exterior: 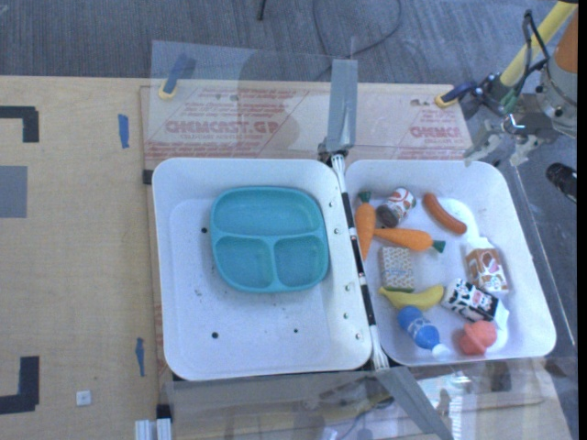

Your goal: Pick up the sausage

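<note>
Two bins sit on the worktop; the sausage lies near the right bin's far edge. The end effector hangs beyond its corner.

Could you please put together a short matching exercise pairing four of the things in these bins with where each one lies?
Things:
1. sausage
2. teal divided plate
3. banana
4. blue bottle

Places:
A. in the left bin, by itself
B. just below the waffle
C. upper part of the right bin, lying at a slant
D. near the right bin's bottom edge, left of the pink toy

Pairs: 1-C, 2-A, 3-B, 4-D
</note>
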Available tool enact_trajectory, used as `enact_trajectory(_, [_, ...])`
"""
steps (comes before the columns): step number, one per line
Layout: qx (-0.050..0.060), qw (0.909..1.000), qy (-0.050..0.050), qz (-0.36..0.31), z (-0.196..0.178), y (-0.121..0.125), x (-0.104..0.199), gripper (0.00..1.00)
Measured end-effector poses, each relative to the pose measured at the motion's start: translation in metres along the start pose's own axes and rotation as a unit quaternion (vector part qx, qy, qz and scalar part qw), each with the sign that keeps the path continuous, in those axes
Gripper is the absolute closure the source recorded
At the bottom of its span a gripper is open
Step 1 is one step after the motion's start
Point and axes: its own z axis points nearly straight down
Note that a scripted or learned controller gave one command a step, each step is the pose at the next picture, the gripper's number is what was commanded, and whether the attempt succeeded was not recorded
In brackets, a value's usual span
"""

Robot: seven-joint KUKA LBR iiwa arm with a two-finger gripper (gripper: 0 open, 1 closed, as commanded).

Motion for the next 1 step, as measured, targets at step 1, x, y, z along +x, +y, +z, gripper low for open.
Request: enact_trajectory(1, [0.000, 0.9995, 0.000, -0.033, 0.1420, 0.0092, 0.0053, 0.00])
